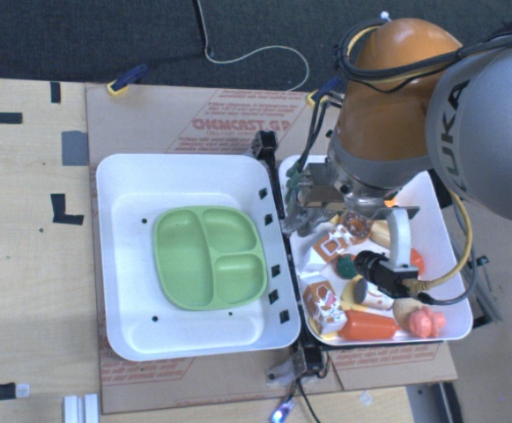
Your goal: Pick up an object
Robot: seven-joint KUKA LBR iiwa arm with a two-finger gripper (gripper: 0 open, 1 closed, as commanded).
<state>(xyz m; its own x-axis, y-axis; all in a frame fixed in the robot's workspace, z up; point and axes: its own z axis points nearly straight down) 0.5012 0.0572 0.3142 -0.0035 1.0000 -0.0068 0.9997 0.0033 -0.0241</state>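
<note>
Here the desk (pixel 26 236) carries two white bins side by side, and the grey arm (pixel 396 104) with its orange band hangs over the right bin (pixel 445 227), covering much of it. The left bin (pixel 123 183) holds a green divided plate (pixel 210 256) lying flat near its middle. The right bin is crowded: an orange carrot-like piece (pixel 370 327) lies along the near edge, a pink toy (pixel 426 322) sits just beside it toward the corner, and small printed packets (pixel 323 302) lie next to the dividing wall. The gripper (pixel 348 214) is low among these things, and I cannot tell its state because the wrist hides it. To do this step well, I judge it should settle on one item that stands apart, such as the carrot-like piece, come straight down over its middle, and avoid catching the neighbouring packets or the bin wall.
</note>
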